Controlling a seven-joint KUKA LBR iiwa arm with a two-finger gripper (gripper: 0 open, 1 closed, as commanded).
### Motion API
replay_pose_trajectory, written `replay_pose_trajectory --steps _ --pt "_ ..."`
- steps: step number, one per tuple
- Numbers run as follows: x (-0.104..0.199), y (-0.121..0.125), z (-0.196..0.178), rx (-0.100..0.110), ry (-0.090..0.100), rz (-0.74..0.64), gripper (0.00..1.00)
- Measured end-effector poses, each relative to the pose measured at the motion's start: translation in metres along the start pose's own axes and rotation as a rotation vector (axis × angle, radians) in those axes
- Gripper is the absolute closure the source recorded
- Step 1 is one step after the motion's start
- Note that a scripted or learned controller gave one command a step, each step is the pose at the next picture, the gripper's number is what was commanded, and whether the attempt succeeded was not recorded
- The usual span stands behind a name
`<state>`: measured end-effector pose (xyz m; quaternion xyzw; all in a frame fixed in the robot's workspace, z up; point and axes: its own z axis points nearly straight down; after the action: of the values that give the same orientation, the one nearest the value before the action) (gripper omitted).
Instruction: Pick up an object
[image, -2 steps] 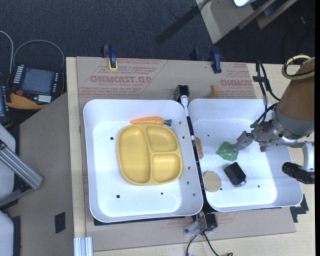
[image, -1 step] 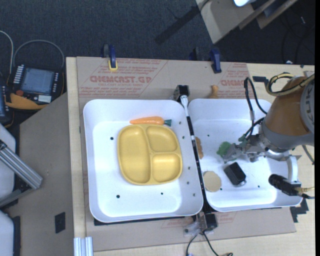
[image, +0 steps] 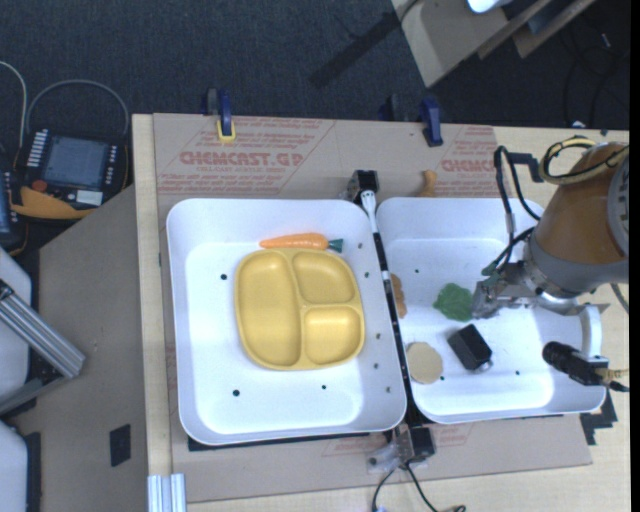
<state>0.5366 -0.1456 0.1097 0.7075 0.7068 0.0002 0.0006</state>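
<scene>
Arm low over the right bin, poised beside a green piece, nothing lifted yet.

The surface carries two bins; the left bin holds a yellow divided plate at its centre and a carrot by its far edge. In the right bin, the arm leans in from the right edge, wrist bent down, its jaws near the bin's middle. How far they are parted I cannot tell, and nothing shows between them. The green piece lies just beside them, toward the left wall; a black block sits nearer the front edge, a tan disc by the front-left corner. To grasp well, I judge the jaws should centre over the green piece and straddle it before lowering and closing.
</scene>
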Motion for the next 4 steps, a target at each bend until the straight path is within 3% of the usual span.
replay_pose_trajectory --steps 1,3,4 --pt "0.002 -0.002 -0.044 -0.004 -0.001 -0.002 1.00" --pt "0.009 -0.001 -0.171 -0.008 -0.002 -0.003 1.00" --pt "0.057 0.009 -0.167 -0.002 0.000 -0.006 1.00"
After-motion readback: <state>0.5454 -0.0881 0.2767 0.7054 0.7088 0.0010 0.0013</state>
